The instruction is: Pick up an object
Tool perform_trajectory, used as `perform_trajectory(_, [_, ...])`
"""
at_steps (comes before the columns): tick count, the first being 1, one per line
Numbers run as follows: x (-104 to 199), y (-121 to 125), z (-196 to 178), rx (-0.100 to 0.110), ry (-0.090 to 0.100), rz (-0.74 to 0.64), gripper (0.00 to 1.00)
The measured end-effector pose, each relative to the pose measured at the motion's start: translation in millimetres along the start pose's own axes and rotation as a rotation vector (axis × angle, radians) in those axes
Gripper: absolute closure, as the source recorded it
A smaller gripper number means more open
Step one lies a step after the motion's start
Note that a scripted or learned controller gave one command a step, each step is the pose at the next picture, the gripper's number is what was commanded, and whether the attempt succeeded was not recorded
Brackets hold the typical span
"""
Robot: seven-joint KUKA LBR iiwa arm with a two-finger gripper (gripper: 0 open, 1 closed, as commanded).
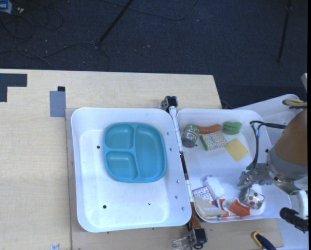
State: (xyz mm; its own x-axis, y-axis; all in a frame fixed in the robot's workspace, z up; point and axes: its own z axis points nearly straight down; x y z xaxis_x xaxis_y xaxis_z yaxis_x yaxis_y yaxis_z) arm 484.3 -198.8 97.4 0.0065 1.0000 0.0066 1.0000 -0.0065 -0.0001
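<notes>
A: Bench, 2 white bins side by side. Left bin carries a teal tray with 3 compartments, lying flat near its middle.

B: Right bin?

A: Right bin is cluttered. Along the far side: a small can on its side, an orange carrot just beside it, a green piece at the carrot's other end. Below those, a patterned card and a yellow block, near each other.

B: Near side?

A: A white block, a printed box, an orange-red piece, and a white cup with red marks, all close together in the near corner.

B: Arm?

A: Comes in from the right, grey with an orange band. Gripper sits low over the right bin, just above the cup and beside the white block.

B: Fingers apart or together?

A: Cannot tell; too dark and small. Nothing visibly between them. Cannot tell either whether it touches the cup.

B: Outside the bins?

A: A black clip at the far end of the seam between the bins, a yellow-handled tool on the near bench edge.
</notes>
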Motion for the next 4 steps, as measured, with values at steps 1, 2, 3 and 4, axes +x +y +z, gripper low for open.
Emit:
perform_trajectory(1, [0,0,0,0.0,0.0,0.001,0.0])
perform_trajectory(2, [72,66,-51,0.004,-0.005,-0.006,0.0])
perform_trajectory(3, [75,117,10,0.002,-0.006,-0.006,0.0])
perform_trajectory(4, [35,159,11,0.003,-0.006,-0.007,0.0])
